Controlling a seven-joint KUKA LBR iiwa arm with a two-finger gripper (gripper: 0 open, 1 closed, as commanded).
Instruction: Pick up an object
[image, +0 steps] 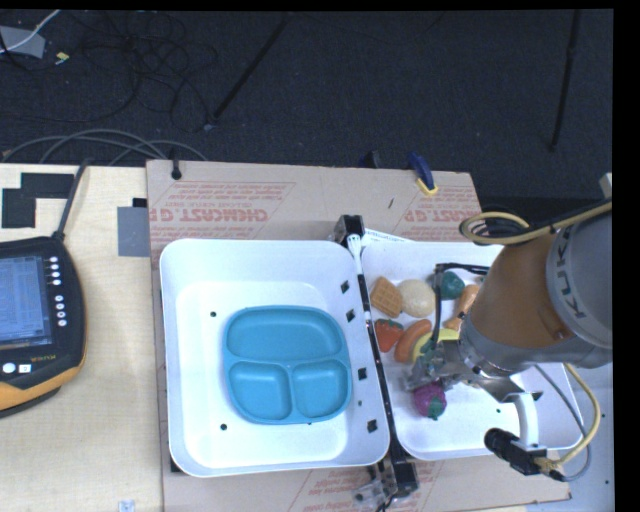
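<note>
The right bin (470, 440) holds a cluster of toy foods. A tan waffle-like piece (386, 295) and a pale egg shape (417, 298) lie at its far left, with a teal piece (452, 283) beside them. Below those sit a red piece (388, 330) and an orange piece (412, 340). A magenta fruit (431, 402) lies nearer the front. My gripper (430, 377) hangs low over the bin, just above the magenta fruit and right beside the orange piece. The grey arm with its orange band (515, 300) covers the bin's right half.
The left bin (190, 290) carries a blue divided plate (287, 362). A dark clamp strip (365, 340) runs between the two bins. A teach pendant (30, 315) lies on the bench at the far left. Cables (560, 440) trail by the right bin's front corner.
</note>
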